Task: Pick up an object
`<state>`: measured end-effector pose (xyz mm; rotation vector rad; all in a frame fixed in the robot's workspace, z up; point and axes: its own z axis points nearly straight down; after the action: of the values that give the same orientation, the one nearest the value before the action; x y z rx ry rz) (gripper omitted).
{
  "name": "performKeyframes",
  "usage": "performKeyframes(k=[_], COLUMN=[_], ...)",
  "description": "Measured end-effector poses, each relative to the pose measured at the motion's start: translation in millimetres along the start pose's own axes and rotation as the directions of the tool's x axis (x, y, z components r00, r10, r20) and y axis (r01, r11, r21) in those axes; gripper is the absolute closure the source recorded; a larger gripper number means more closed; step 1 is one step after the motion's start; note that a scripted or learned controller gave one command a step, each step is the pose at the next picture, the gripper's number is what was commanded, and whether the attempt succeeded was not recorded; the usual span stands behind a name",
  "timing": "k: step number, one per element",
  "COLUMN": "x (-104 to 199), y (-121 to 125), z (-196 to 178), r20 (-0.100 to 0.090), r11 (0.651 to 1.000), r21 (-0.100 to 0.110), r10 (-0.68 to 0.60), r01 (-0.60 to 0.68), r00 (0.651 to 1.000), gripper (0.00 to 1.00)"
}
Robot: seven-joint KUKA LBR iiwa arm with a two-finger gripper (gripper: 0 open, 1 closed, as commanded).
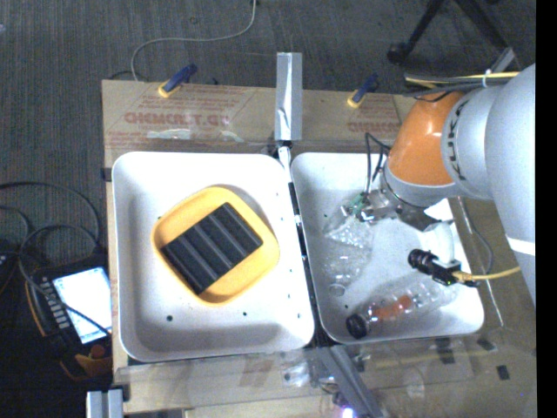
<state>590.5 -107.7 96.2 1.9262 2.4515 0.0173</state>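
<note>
The right bin (470, 320) holds a clear plastic bottle (402, 304) with a black cap, lying on its side near the front wall. Crumpled clear plastic (350, 244) lies in the bin's left half. My gripper (369, 205) hangs below the orange band (418, 151), low over the back of this bin, at the upper edge of the crumpled plastic. A small green piece (359, 205) shows right at its tip. In the left bin (139, 320) rests a yellow pad with a black ribbed centre (215, 243).
A black plug on a yellow cable (428, 263) hangs over the right bin, just above the bottle. The grey arm (505, 138) covers the bin's back right corner. A metal divider post (288, 94) stands behind the two bins.
</note>
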Motion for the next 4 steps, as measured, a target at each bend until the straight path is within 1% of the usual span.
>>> performKeyframes(k=[1,2,3,4], x=[3,3,17,16], y=[2,5,31,31], z=[0,-12,-87,-87], r20=[-0.001,-0.005,-0.011,-0.01], r11=[1.0,1.0,1.0,1.0], r21=[0.001,-0.004,0.023,0.023], r10=[0.02,0.019,0.007,0.007], r01=[-0.02,-0.019,-0.007,-0.007], r00=[1.0,1.0,1.0,1.0], gripper=[0.0,1.0,1.0,0.0])
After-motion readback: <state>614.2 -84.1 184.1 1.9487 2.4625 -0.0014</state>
